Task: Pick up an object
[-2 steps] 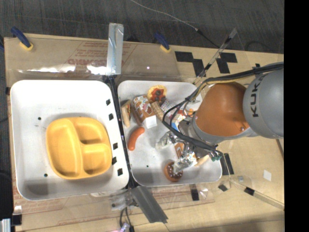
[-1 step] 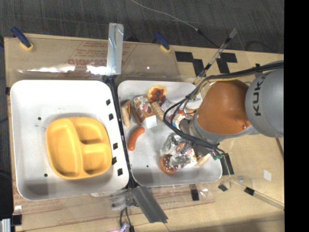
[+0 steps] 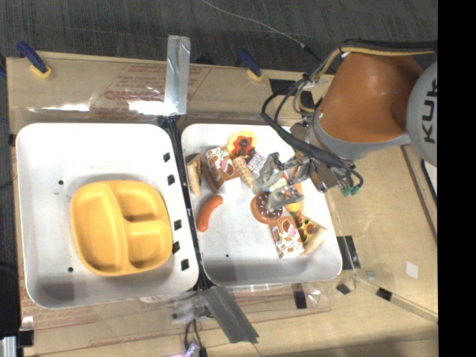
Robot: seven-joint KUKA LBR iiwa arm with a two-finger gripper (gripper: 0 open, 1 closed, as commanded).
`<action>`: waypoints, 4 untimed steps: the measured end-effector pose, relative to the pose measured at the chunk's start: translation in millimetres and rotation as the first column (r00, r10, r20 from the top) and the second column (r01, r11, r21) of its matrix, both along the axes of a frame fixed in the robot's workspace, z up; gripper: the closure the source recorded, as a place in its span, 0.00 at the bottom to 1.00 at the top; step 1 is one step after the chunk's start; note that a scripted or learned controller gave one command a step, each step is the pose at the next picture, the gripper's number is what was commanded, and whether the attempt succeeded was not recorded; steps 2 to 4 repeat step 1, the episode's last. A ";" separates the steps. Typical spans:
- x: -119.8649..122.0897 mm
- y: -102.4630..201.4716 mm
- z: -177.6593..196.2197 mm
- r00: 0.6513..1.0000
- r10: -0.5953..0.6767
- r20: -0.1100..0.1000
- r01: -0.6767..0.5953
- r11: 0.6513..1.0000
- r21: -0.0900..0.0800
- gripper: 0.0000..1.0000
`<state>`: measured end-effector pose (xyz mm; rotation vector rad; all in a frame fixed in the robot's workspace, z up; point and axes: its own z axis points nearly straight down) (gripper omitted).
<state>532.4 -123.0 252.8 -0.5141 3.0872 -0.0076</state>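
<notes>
Yellow divided tray in left bin, blue clamps on bench edge, tape strip between bins

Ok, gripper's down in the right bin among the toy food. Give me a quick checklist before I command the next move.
1. Gripper over the right bin: ok, it sits low among the toy food.
2. Item between its fingers: cannot tell, the clutter hides them.
3. Target nearby: ok, the donut lies right under it and the pizza slice just beyond.
4. Easy single pick: ok, the sausage lies apart from the pile.
5. Clutter risk: not ok, the items near the gripper touch or overlap.
6. Drop spot: ok, the yellow tray sits in the left bin.
</notes>
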 end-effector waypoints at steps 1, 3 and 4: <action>98.3 29.3 -78.3 0.994 -0.110 -0.018 0.110 0.994 0.004 1.00; 98.3 29.3 -78.3 0.994 -0.110 -0.018 0.110 0.994 0.004 1.00; 98.3 29.3 -78.3 0.994 -0.110 -0.018 0.110 0.994 0.004 1.00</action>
